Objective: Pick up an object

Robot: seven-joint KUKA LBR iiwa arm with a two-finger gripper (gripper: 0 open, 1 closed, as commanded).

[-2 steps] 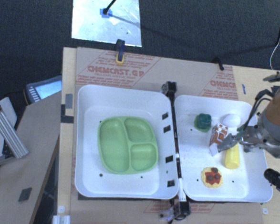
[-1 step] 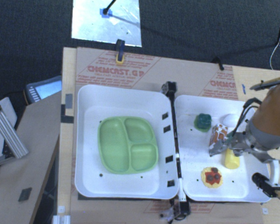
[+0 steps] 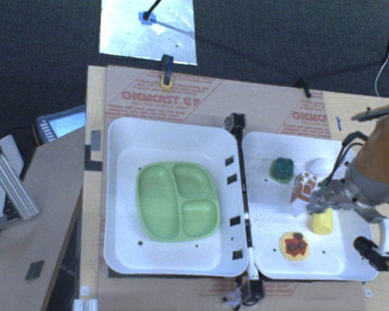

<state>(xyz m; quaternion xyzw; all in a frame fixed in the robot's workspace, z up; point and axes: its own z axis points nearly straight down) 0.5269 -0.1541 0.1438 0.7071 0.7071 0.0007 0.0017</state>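
In the right bin (image 3: 346, 265) lie a dark green rounded object (image 3: 282, 168), a white rounded object (image 3: 318, 166), a small orange-and-white box (image 3: 302, 187), a yellow block (image 3: 322, 223) and a round yellow toy with red topping (image 3: 295, 245). My gripper (image 3: 320, 201) hangs low over the bin's middle, between the orange-and-white box and the yellow block, close to both. The arm's body hides part of the bin's right side.
The left bin (image 3: 118, 246) holds a light green divided plate (image 3: 177, 201). A black-clipped divider (image 3: 239, 188) runs between the bins. Brown cardboard (image 3: 185, 101) lies under both bins, and a shiny sheet (image 3: 149, 22) lies beyond the bench.
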